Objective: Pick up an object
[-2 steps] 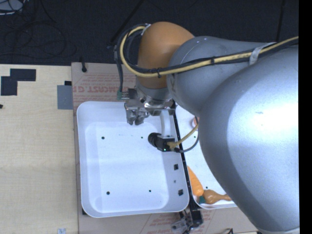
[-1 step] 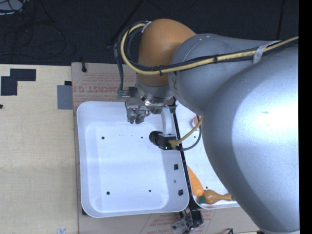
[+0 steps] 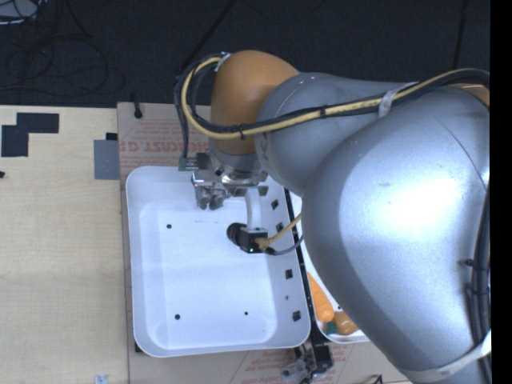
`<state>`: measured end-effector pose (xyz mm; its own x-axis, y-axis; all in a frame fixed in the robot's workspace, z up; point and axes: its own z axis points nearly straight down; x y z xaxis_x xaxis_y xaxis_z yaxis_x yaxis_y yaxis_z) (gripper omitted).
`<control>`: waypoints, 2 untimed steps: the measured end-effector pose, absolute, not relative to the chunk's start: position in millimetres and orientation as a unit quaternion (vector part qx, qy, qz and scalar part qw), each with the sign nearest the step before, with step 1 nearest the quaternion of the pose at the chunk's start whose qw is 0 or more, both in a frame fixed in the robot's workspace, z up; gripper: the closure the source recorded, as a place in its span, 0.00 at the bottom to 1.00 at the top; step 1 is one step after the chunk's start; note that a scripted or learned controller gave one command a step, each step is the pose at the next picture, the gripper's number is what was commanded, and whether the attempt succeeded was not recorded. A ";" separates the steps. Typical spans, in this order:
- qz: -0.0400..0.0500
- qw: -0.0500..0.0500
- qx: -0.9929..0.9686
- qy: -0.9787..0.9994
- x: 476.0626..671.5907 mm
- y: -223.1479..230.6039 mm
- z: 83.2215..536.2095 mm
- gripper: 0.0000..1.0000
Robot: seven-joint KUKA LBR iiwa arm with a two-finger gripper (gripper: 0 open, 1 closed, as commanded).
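1. My claw (image 3: pixel 213 198) hangs over the 12 o'clock end of a shallow white plastic bin (image 3: pixel 134 254), close to its far wall. I cannot tell from this angle whether the claw is wide or narrow, and nothing is visibly held in it.
2. My grey arm (image 3: pixel 384 214) covers most of a second white bin (image 3: pixel 346 338), which sits beside the first on its 3 o'clock side. Both bins sit on the pale wooden bench (image 3: pixel 56 254).
3. An orange elongated piece (image 3: pixel 319 296) lies in the second bin, with its long axis running roughly 12 to 6 o'clock. A rounded orange piece (image 3: pixel 346 323) lies just beside it at 4 o'clock.
4. Governing relation: both orange pieces lie at about 4 o'clock from my claw, across the divide between the bins and partly beneath my own arm.
5. Judgement: to grasp one, I would cross toward 4 o'clock and close across the elongated piece's narrow width.
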<state>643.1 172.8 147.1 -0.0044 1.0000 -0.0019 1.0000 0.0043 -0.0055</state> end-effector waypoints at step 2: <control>0.000 0.000 -0.706 -0.708 611.6 242.5 197.1 1.00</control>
